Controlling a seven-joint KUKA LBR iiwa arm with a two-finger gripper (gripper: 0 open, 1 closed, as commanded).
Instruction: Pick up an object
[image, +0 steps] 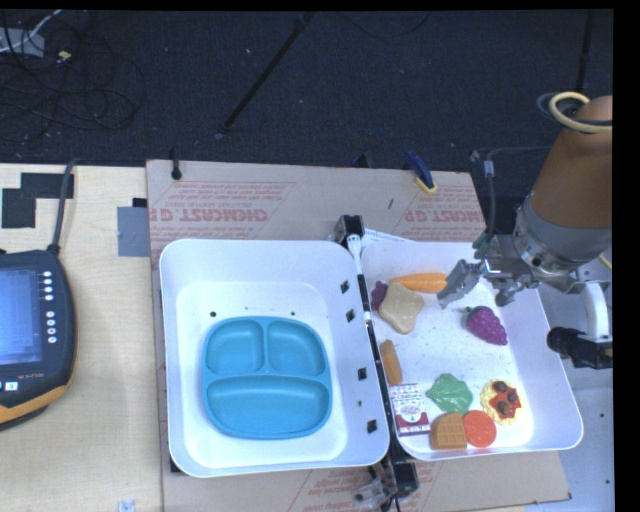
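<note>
The right bin holds several toy foods: an orange carrot, a tan bread slice, a purple grape bunch, a green leafy piece, a brown stick, a red-and-white packet, an orange waffle, a red-orange round and a yellow tart with berries. My gripper hangs over the bin's upper right part, open, with nothing between its fingers. It is just above the grapes and right of the carrot.
The left bin holds a blue divided plate. A teach pendant lies at the far left on the bench. Clamps and a divider rim run between the bins. A black fitting sits by the right bin's edge.
</note>
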